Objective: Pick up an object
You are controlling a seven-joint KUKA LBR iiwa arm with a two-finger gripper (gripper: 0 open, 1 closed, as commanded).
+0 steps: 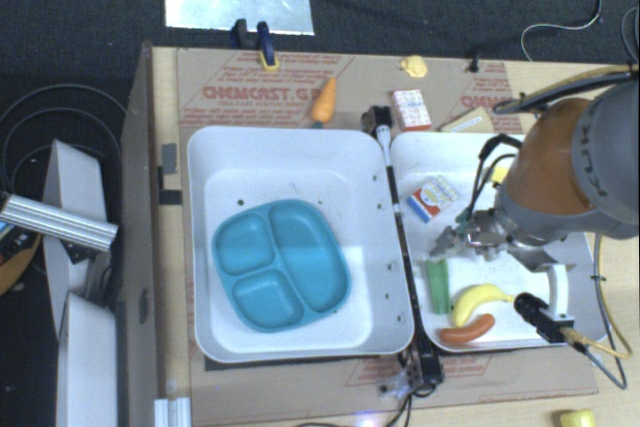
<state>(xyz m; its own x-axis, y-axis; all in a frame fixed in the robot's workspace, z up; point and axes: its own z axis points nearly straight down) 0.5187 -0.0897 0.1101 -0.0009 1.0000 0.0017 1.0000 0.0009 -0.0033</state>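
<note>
My gripper [468,240] hangs low over the middle of the right bin [452,147], at the end of the grey arm with its orange band. Just below it a green stick-shaped piece [437,283] lies upright along the bin's left side. A yellow banana [480,299] and a red sausage [466,331] rest near the front wall. A small white packet with red and blue print [430,198] lies up and to the left of the gripper. Nothing shows held in the gripper.
The left bin [250,155] holds a blue divided plate [281,263]. On the cardboard behind the bins lie an orange carrot [323,100], a small printed box [411,108] and a yellow lump [414,67]. A blue clamp [262,40] sits at the back edge.
</note>
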